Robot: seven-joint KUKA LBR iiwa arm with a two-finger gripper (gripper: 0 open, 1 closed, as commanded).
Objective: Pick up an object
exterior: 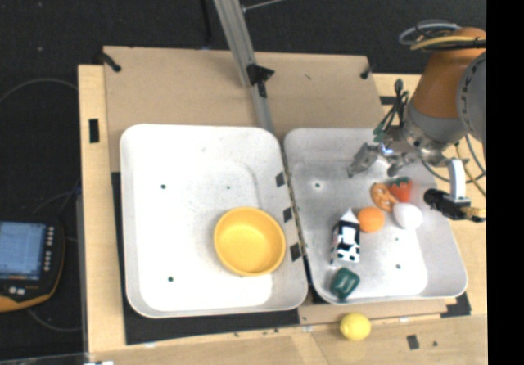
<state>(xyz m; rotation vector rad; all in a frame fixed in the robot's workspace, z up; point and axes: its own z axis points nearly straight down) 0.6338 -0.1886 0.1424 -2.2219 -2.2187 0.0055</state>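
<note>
**A:** Hovering over the right bin, upper part — the end effector is coming in from the right on the grey arm with the orange band. Fingers are spreading open, nothing sitting between them.

**B:** Anything touching it?

**A:** No, the fingertips are hanging apart from the objects, just above and left of the cluster.

**B:** What's lying in that cluster?

**A:** A red-and-orange toy is sitting nearest the fingers, a white egg-like ball just beside it to the lower right, an orange ball to the lower left. The black-and-white carton is lying next to the orange ball, and a dark green piece is resting near the bin's front edge.

**B:** Left bin?

**A:** The left bin is holding a yellow bowl, upright, near its front right corner.

**B:** Outside the bins?

**A:** A yellow lemon-like ball is sitting on the table, just in front of the right bin.
</note>
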